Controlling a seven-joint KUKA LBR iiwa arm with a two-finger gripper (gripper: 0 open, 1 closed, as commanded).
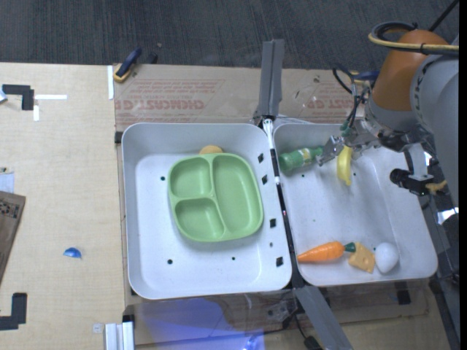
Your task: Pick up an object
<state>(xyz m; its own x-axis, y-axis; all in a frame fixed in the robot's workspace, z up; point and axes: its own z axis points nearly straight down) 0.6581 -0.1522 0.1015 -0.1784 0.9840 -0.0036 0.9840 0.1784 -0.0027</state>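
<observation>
While the grey arm (430,86) reaches in from the right over the far corner of the right bin (408,268), its claw (344,146) points down with a yellow banana (344,166) hanging upright between its fingers, lifted above the bin floor. Just left of the claw lies a green bottle (295,158). At the near side rest a carrot (321,252), a cheese wedge (361,258) and a white egg (385,256). The left bin (139,217) bears a green divided plate (215,195).

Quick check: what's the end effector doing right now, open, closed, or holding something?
End effector: closed on the banana, which hangs between its fingers above the right bin.
</observation>
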